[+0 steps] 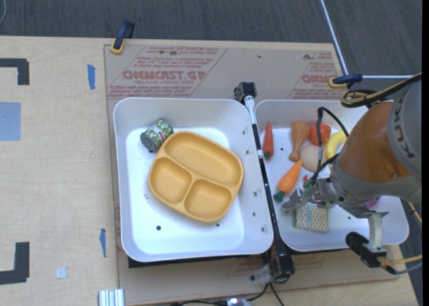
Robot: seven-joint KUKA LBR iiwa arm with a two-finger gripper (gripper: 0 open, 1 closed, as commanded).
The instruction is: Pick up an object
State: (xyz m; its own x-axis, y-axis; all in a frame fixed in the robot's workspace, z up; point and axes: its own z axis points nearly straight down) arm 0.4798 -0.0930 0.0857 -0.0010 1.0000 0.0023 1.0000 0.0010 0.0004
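Orange plastic fills my left bin: a three-compartment divided tray (196,176) lying flat, with a small green-labelled can (156,135) on its side touching the tray's upper-left rim. On my feed the grey arm with the orange band (375,157) reaches into the right white bin (395,231), its gripper (303,200) low over a speckled rectangular sponge (312,218). I cannot tell how the jaws stand. Near them lie an orange toy carrot (289,177), a smaller red-orange carrot (268,141) and a pale onion-like ball (310,158).
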